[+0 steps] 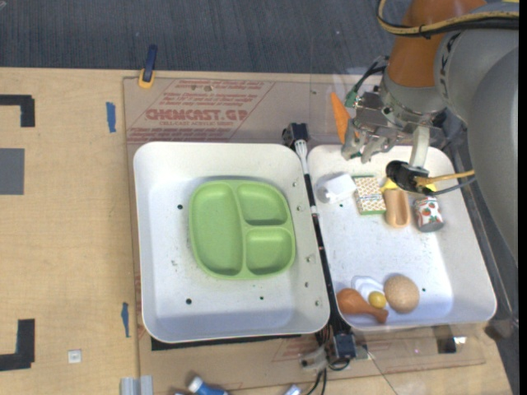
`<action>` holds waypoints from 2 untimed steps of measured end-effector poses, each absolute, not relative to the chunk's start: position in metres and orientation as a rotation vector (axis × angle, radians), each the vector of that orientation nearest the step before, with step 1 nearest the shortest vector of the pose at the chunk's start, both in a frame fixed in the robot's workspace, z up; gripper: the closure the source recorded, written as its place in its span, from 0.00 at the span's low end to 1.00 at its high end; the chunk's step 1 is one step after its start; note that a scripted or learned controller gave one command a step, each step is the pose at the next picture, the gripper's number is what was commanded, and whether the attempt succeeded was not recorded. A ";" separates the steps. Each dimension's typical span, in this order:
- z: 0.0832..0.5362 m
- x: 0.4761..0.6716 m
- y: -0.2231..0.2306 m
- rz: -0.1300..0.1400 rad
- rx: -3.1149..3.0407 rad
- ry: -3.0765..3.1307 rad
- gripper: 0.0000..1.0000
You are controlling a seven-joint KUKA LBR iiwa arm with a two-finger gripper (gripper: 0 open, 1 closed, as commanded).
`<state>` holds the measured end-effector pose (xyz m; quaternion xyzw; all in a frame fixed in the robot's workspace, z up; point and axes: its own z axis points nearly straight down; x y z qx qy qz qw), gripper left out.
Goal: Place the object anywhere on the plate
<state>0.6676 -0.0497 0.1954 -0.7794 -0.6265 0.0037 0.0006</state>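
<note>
Tan cylinder lies lengthwise toward the bin's far edge.

Plate in the left white bin is plain lime green. Right bin has a tan egg, an orange-brown drumstick-looking thing and a checkered green-and-yellow packet. Arm's band is orange.

Red print on the cardboard sheet at the left bin's 12 o'clock was mirrored and too faint to read.
</note>
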 end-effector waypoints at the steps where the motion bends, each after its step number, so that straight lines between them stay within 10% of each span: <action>1: 0.202 0.623 0.031 0.004 -2.161 -2.272 1.00; 2: 0.223 0.605 0.130 -0.006 -1.964 -2.451 1.00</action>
